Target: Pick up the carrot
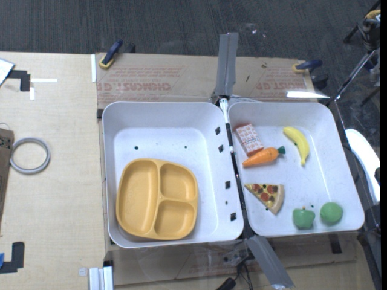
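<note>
Nearest, two green plastic fruits (304, 217) and a pizza slice (266, 194) lie in the right bin (340, 162); a glossy yellow divided plate (157, 198) fills the left bin (157, 132). Beyond, the orange carrot (262, 156) rests near the right bin's left wall, just beside a red-and-white packet (248, 139). Farthest, cardboard (157, 77) bears red upside-down lettering, not clearly legible.

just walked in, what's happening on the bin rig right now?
Nothing is being handled at this moment. The carrot lies untouched in the right bin, just below a small red-and-white packet and left of the banana. A pizza slice and two green items sit nearer the front. The left bin holds a yellow divided plate. So the pick has not started.
</note>
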Controlling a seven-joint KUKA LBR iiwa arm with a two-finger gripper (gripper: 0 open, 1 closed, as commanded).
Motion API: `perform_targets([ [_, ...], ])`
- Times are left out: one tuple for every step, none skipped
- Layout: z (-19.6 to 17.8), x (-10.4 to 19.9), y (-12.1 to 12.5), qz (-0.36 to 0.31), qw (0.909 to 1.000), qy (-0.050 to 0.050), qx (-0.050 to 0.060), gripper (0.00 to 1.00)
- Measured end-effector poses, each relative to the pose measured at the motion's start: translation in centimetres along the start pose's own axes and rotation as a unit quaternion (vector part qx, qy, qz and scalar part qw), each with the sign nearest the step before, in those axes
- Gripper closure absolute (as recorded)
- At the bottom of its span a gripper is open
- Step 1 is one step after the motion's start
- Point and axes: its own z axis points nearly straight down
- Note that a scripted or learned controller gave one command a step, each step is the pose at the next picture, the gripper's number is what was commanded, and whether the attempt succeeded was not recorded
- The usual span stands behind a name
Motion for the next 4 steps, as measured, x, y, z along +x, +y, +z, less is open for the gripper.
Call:
perform_targets([
  [-0.5,0.2,-0.1,-0.002,1.0000,-0.004,0.001,1.00],
  [-3.6,-3.6,-0.7,0.003,1.0000,0.000,0.000,1.00],
  [-4.0,-3.4,-0.7,0.001,1.0000,-0.004,0.002,1.00],
  [-4.5,-3.2,-0.6,-0.001,1.0000,-0.007,0.003,1.00],
])
